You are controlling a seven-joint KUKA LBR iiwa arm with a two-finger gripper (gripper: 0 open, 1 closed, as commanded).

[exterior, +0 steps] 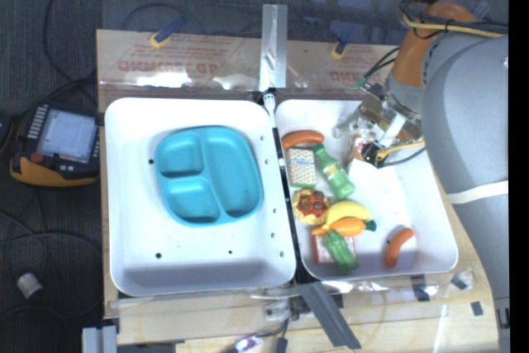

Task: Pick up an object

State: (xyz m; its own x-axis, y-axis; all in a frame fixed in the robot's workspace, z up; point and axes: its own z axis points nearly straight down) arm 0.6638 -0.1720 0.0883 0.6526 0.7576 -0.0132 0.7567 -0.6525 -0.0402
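Inside left bin (124, 260): blue tray (207, 174); right bin (430, 219): toy food (331, 211).

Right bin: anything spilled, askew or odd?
Nothing spilled. The toy food lies heaped along the right bin's left side, a sausage apart near the front right. The blue tray sits askew in the left bin.

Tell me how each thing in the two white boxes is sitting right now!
blue tray: flat in the left bin, nothing on it.
hand: over the right bin's far end, above the toys.
green bottle: lying on its side.
banana: lying in the toy pile, against the orange fruit.
sausage: lying alone near the right bin's front corner.
hot dog: lying at the pile's far end.
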